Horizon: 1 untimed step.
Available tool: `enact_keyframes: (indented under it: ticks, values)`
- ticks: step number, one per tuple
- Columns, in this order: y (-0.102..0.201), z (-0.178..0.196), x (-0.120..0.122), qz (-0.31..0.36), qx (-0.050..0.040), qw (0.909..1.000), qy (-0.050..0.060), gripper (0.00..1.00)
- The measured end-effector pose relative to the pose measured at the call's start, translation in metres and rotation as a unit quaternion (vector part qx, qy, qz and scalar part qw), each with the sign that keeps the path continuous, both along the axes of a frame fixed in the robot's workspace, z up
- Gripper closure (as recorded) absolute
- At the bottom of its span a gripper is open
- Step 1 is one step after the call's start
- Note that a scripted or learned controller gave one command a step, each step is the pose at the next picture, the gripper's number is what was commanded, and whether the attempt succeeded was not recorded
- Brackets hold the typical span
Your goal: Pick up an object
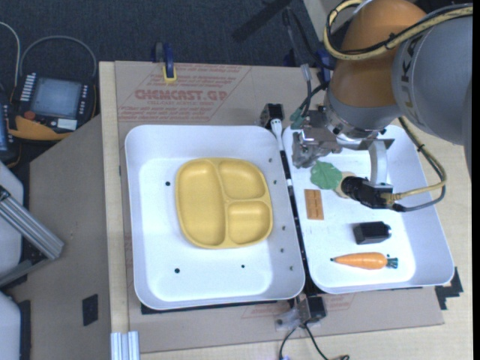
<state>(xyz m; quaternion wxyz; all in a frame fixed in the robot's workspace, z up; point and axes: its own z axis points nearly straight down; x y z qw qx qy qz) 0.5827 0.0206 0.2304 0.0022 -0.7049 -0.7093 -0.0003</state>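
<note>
Just below-right of the gripper [306,150], finger state unclear, green leaf [327,175]; farther down, carrot [361,261] lies left-right, tip left.

Both white bins [142,201] look like smooth glossy plastic. Yellow divided tray [223,201]: matt plastic, smooth. Bench board [187,88] at 12 o'clock of the left bin: raw brown cardboard-like sheet, printed red. Carrot [360,261]: shiny orange plastic. Black block [372,232]: matt. Arm shell [442,66]: satin grey; band [379,43] glossy orange.
</note>
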Motion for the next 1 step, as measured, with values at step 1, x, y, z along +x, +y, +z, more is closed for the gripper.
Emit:
enact_keyframes:
  ticks: [1]
  values:
    - [0.0424, 0.0057, -0.0199, -0.001, -0.0004, 1.0, 0.0, 1.0]
